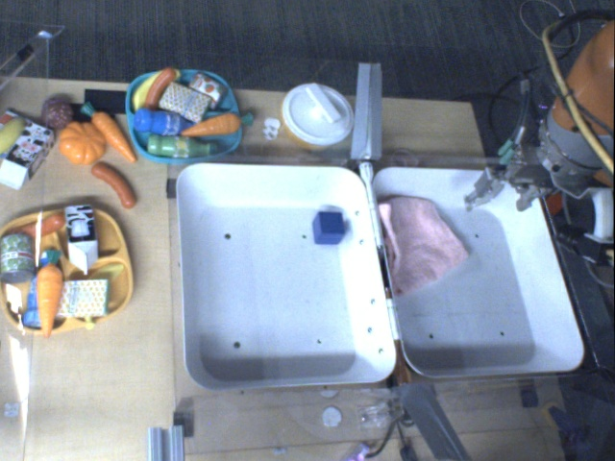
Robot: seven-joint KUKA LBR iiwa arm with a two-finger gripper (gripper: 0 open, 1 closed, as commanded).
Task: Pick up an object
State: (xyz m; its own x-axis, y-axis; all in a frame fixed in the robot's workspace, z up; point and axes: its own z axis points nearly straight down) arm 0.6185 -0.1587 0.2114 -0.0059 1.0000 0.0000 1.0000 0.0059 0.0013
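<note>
Overhead, two shallow white plastic bins sat side by side on the wooden counter (144, 373). A small blue cube (330, 227) lay in the left bin (269, 353), near its upper right corner. A soft, crumpled pink cloth (418, 241) lay in the right bin (500, 344), against its left wall. The hand (502, 185) hung over that bin's upper right rim, fingers spread and gripping nothing, the cloth near it to its left, the cube well apart.
</note>
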